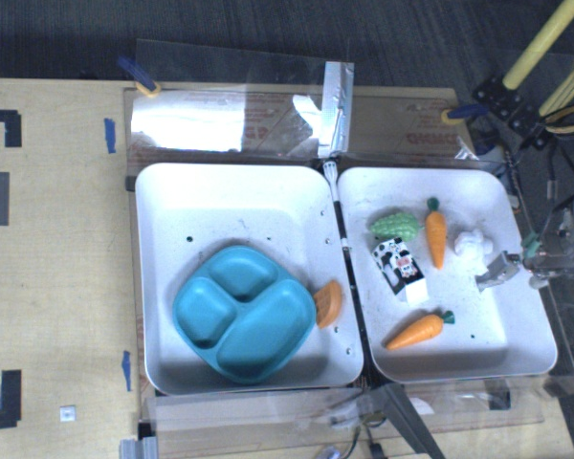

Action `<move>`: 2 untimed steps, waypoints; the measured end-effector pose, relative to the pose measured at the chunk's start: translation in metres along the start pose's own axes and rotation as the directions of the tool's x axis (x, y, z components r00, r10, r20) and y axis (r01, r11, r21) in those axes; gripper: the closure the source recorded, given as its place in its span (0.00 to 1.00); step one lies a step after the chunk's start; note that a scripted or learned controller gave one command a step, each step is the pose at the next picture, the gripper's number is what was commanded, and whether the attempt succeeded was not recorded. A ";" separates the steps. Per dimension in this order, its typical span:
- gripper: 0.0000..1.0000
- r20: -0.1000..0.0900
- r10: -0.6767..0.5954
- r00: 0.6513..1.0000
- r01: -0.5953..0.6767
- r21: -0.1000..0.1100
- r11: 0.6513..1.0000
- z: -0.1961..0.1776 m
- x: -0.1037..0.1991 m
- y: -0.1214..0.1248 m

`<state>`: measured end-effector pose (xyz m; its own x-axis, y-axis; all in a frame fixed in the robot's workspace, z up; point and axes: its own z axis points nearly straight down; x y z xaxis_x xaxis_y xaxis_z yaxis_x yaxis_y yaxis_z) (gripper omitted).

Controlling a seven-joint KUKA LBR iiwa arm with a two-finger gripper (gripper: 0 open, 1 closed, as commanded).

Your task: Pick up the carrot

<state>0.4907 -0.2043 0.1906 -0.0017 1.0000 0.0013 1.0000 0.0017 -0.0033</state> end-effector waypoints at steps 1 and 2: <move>0.00 0.002 0.150 0.989 -0.150 -0.004 0.989 0.085 0.061 0.060; 0.00 0.001 0.054 0.999 -0.054 -0.006 0.999 0.105 0.056 0.124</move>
<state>0.6139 -0.1475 0.0857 0.0518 0.9987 -0.0002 0.9987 -0.0518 0.0027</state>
